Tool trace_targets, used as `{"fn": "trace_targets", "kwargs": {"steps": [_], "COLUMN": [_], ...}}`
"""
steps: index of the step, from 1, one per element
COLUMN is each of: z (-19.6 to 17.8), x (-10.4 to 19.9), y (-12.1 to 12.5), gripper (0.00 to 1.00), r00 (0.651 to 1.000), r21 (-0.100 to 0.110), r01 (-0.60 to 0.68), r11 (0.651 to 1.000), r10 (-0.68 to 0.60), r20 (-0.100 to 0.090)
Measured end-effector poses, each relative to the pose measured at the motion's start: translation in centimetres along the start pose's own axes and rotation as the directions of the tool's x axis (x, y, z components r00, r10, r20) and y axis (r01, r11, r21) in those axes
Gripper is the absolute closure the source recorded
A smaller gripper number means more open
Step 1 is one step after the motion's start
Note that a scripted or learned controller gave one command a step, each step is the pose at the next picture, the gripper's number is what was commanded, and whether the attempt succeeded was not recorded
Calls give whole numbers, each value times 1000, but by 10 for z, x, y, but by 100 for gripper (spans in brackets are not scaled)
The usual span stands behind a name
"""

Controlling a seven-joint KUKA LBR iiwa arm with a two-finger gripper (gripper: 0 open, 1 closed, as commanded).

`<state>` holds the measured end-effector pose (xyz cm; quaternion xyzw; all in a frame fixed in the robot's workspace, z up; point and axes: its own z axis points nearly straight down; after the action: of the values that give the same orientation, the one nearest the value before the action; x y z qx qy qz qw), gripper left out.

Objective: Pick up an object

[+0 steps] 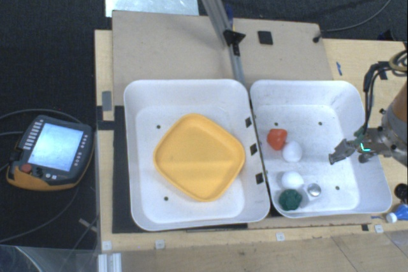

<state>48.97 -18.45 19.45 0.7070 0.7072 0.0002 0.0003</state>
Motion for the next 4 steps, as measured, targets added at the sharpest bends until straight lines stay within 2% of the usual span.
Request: {"fn": "trace_targets", "kwargs": {"steps": [1, 3, 4], "z": [0, 106, 94], "x": [0, -6, -7], "y": [0, 6, 7], "gripper": [0, 0, 100], "r00": [1000, 1000, 1000], "r21": [0, 4, 0], "r01": [0, 0, -1], "r11": [1000, 1000, 1000], "r10": [0, 0, 1], "r20": [0, -1, 0]}}
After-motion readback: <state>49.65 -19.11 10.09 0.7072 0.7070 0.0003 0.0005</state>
